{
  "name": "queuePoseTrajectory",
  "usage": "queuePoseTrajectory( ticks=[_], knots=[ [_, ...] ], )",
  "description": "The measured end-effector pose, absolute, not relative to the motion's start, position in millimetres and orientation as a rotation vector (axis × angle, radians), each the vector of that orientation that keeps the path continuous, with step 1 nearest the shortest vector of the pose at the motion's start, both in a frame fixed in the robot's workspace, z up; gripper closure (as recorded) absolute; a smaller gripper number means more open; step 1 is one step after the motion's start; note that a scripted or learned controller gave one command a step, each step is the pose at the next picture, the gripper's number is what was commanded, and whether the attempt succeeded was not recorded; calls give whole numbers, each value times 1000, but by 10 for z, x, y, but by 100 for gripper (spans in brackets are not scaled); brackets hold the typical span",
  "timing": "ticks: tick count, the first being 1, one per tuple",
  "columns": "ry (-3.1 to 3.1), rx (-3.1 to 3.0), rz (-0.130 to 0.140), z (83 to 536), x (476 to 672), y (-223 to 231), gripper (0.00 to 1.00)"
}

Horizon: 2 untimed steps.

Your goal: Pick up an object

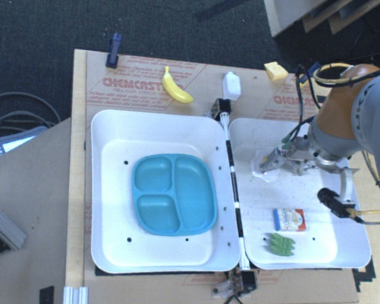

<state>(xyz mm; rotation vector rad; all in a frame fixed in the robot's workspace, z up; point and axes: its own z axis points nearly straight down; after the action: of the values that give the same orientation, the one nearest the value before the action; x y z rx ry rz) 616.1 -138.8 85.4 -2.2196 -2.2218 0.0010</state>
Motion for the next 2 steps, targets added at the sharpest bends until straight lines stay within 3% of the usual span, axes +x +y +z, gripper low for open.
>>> queuePoseTrajectory(
  ticks=[1,2],
  knots=[
    [-2222,-2220,1,1326,5817,-1396,0],
    [-2224,-2221,0,843,6220,-1125,0]
  ],
)
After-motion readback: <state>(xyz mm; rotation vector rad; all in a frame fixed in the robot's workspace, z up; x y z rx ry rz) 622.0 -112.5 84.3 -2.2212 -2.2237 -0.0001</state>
